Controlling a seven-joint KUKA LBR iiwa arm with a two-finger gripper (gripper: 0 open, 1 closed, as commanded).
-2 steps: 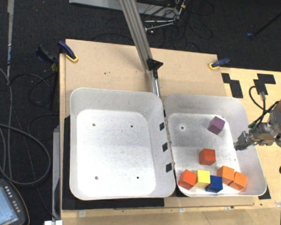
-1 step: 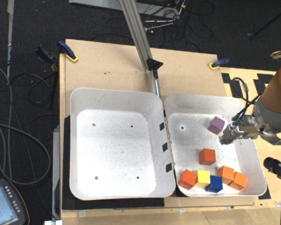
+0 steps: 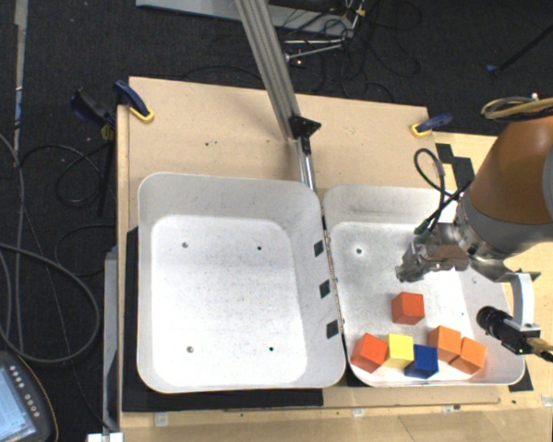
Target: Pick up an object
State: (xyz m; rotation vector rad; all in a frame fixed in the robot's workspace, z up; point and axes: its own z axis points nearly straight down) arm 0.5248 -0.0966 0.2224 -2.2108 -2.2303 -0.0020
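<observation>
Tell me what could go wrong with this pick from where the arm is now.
1. The gripper sits just above the lone orange block, slightly to its left; an off-centre descent might nudge it away.
2. The other blocks, such as the yellow block and blue block, crowd the right bin's near edge, so fingers may jam between neighbours.
</observation>
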